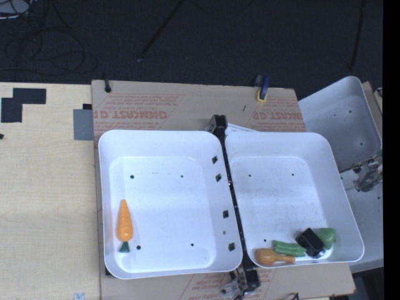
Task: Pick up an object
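Left bin (106,167): one carrot (124,220) lying flat by the left wall, toward the front-left corner, green stub pointing at the front edge. It's well apart from everything else, with bare white floor around it.

Right bin (340,186): everything is bunched in the front-right corner.
- tan gourd (273,257) against the front wall, thin end pointing right
- green pod (289,249) just behind it, touching or nearly so
- black block (310,242) tilted, lying over the pod's right end
- green lump (326,235) just right of the block, partly under it; can't tell whether it and the pod are one piece

The bins sit side by side, rims meeting along a dark divider strip (228,192) with a black clip (218,124) at its far end. Both sit on a cardboard sheet (187,108) with red print, which has a blue-and-yellow clamp (262,89) on its far edge. The bench (44,192) is light wood, with black tape patches (24,102) and a grey patch (82,124) near its far-left edge. A grey metal plate (340,114) angles up past the right bin's far-right corner.

Gripper state: can't tell from here.
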Robot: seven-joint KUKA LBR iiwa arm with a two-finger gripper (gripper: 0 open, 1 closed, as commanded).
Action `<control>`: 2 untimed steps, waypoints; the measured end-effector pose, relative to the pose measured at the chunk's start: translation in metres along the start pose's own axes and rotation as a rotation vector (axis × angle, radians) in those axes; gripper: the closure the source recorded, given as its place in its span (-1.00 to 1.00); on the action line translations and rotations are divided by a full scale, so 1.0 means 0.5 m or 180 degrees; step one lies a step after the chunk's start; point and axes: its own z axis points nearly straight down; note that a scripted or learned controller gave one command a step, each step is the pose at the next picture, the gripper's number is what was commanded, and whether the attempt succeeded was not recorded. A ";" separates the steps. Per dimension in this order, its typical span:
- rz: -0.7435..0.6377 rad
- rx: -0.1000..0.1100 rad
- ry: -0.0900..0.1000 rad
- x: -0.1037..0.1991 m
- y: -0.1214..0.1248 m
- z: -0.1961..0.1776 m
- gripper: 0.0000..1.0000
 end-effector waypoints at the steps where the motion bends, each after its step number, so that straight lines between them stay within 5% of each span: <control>1: -0.0010 -0.0015 -0.0003 0.001 0.001 -0.023 1.00; 2: -0.0017 -0.0009 0.0002 0.092 0.001 -0.031 1.00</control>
